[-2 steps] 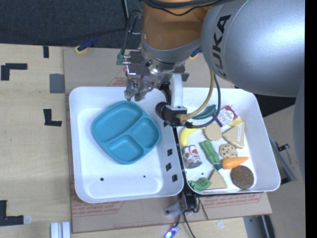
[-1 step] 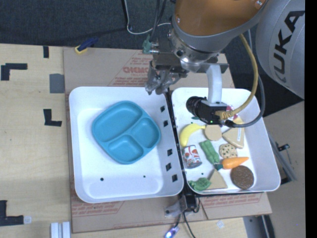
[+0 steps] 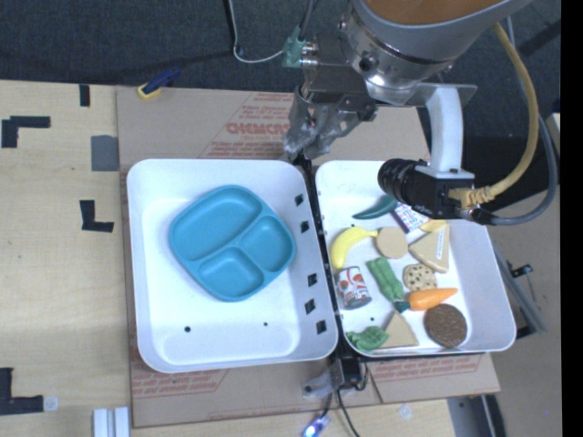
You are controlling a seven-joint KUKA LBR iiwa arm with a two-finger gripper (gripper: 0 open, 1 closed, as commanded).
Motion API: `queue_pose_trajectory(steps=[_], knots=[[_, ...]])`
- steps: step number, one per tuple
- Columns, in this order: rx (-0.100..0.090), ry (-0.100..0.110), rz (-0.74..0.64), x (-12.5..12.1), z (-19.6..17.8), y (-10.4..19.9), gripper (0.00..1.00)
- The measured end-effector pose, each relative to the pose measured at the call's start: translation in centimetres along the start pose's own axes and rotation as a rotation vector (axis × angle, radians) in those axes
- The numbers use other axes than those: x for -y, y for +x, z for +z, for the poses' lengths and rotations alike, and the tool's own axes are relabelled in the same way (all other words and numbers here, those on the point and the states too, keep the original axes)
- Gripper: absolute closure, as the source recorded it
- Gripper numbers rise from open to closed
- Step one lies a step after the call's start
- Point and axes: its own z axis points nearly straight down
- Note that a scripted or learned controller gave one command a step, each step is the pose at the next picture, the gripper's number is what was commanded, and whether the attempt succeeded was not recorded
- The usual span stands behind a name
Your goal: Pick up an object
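the blue tray (image 3: 231,241) looks like smooth matt plastic, the white bin (image 3: 155,326) under it glossy plastic; beneath that bin lies rough brown cardboard (image 3: 219,126).

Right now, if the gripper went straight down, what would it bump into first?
Probably the top edge where the two bins meet. The gripper hangs right above that spot, though height is hard to judge from this camera. The blue tray and banana lie off to either side.

Fixed overhead camera, slanted down, both bins (image 3: 146,244) framed

Crowded right bin (image 3: 487,312); roomier left bin (image 3: 150,244)
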Motion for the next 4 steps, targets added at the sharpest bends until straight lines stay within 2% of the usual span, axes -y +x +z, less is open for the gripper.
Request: queue_pose_trajectory(steps=[1,3,4], knots=[[0.004,0.011,-0.002,-0.1,0.8,5.5,1.00],[0.005,0.013,-0.002,-0.2,-1.2,5.4,1.00],[0.014,0.029,0.005,-1.2,16.2,4.6,1.00]])
